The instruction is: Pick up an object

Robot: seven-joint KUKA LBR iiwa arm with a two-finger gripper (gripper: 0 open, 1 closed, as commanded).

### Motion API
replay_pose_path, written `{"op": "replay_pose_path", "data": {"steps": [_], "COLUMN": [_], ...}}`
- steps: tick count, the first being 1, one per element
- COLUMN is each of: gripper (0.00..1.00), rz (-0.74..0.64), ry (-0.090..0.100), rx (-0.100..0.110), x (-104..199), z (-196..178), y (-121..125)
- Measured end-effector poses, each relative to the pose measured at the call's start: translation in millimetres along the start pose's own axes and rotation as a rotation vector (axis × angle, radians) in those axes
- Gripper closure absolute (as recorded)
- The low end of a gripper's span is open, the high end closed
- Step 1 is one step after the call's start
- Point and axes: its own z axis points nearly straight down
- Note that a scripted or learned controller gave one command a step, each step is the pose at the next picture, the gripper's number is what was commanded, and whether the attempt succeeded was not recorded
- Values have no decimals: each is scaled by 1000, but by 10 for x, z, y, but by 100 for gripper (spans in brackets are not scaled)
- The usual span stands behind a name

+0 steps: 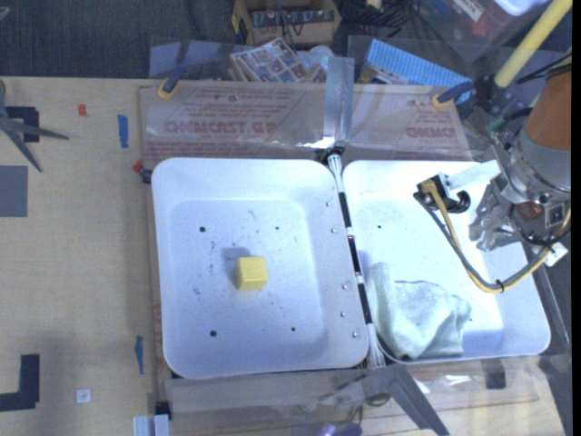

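Note:
A small yellow block [251, 272] lies near the middle of the left white bin [182, 198]. A crumpled white cloth [416, 314] rests in the front left part of the right bin [399, 193]. My gripper [493, 226] hangs over the right side of the right bin, up and to the right of the cloth and apart from it. Nothing shows between its fingers. A yellow cable loops below it over the bin floor.
A clear plastic sheet with red lettering [300, 121] stands behind both bins. Blue tape marks and black fixtures sit on the wooden bench at the left [64, 243]. Boxes and clutter lie beyond the bench at the back.

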Motion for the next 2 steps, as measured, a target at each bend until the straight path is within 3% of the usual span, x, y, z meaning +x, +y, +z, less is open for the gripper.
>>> {"op": "replay_pose_path", "data": {"steps": [1,2], "gripper": [100,100], "rz": [-75,102], "ry": [1,1], "rx": [0,1], "x": [-455,-674], "z": [303,840], "y": [798,822]}}
